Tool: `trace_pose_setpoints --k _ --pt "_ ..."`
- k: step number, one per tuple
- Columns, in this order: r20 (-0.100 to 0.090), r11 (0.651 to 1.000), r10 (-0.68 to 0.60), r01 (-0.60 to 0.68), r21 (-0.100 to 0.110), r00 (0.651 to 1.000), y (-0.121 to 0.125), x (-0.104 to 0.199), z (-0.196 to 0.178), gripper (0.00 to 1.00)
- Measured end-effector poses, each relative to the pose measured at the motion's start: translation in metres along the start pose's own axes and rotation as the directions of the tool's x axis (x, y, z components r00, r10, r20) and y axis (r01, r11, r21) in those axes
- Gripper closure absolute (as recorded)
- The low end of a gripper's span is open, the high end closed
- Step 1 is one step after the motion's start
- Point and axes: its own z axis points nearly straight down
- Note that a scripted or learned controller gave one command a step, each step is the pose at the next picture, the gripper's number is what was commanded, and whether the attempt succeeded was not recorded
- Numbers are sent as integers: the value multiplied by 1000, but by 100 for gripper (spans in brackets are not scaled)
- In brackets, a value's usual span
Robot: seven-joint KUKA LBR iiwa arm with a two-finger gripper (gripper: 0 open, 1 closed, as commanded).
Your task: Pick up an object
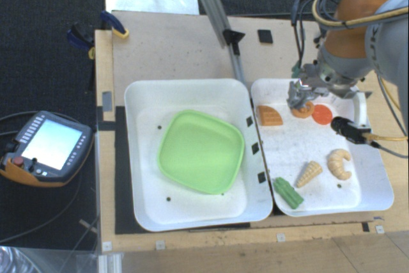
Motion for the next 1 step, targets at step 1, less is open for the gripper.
trace_pose_setpoints --k 1 --pt "0 1000 -1 1 -1 1000 6 64 -5 100"
